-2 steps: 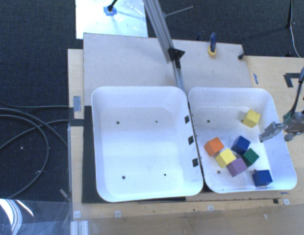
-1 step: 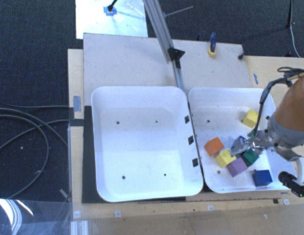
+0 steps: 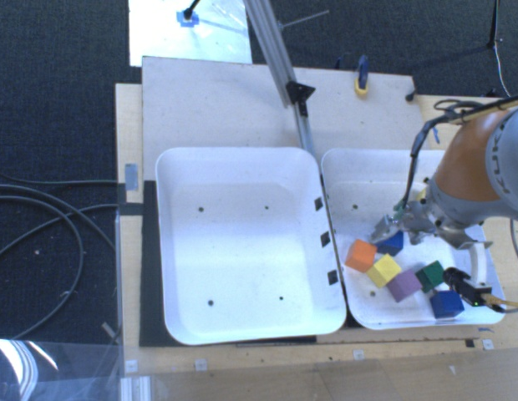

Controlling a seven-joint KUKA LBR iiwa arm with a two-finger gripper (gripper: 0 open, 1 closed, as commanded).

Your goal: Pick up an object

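Observation:
Several small blocks lie in the right bin (image 3: pixel 359 190), near its front. An orange cube (image 3: pixel 360 255) is leftmost, with a yellow cube (image 3: pixel 383 270) and a purple block (image 3: pixel 403 285) beside it. A green block (image 3: pixel 429 274) and a blue cube (image 3: pixel 447 304) lie further right. A dark blue block (image 3: pixel 391 242) sits just behind the yellow one. My gripper (image 3: pixel 396 226) is low in the right bin, directly over the far edge of the dark blue block, which it partly hides. I see no block lifted off the bin floor.
The left bin (image 3: pixel 242 249) adjoins the right one along a shared wall with black clips (image 3: pixel 325 239). A slanted metal pole (image 3: pixel 276 48) rises behind the bins. The arm's orange band (image 3: pixel 468 157) hangs over the right bin's right side. Cables (image 3: pixel 42 224) lie on the floor at left.

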